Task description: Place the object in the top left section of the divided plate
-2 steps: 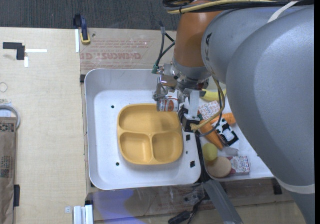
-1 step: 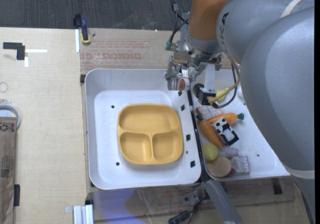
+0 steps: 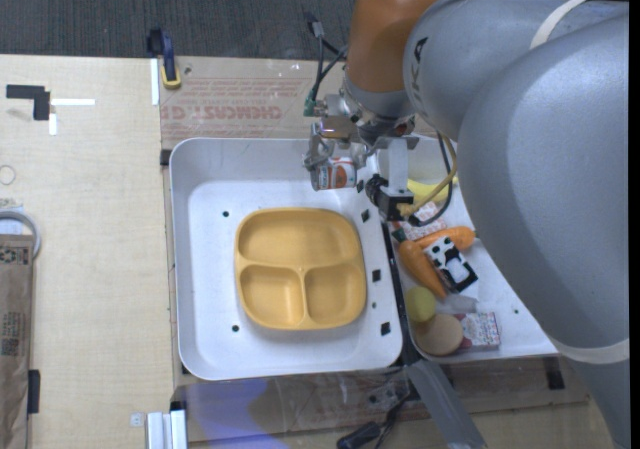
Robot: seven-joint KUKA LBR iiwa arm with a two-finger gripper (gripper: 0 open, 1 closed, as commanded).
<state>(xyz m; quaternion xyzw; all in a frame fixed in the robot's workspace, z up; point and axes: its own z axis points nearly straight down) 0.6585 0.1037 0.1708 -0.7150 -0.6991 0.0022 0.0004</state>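
- The grey arm point(image 3: 520, 137), with its orange band, is reaching in from the right and covering much of the right bin point(image 3: 520, 332).
- The left bin point(image 3: 200, 267) is sitting on the surface point(image 3: 80, 237), carrying the yellow divided plate point(image 3: 300, 267) at its middle; the plate is showing one wide section on the far side and two smaller sections on the near side.
- The right bin is holding a clutter of things below the arm: an orange carrot-like toy point(image 3: 425, 247), a round yellow-green ball point(image 3: 420, 305), a tan rounded piece point(image 3: 440, 335) and a small pinkish packet point(image 3: 483, 329).
- The gripper point(image 3: 335, 172) is hanging over the far right corner of the left bin, just beyond the plate's far right edge.
- A small object point(image 3: 340, 175), white and orange-red, is showing right at the fingers, apart from the plate and outside all its sections.
- Whether the fingers are spread or clamping that object, I cannot tell.
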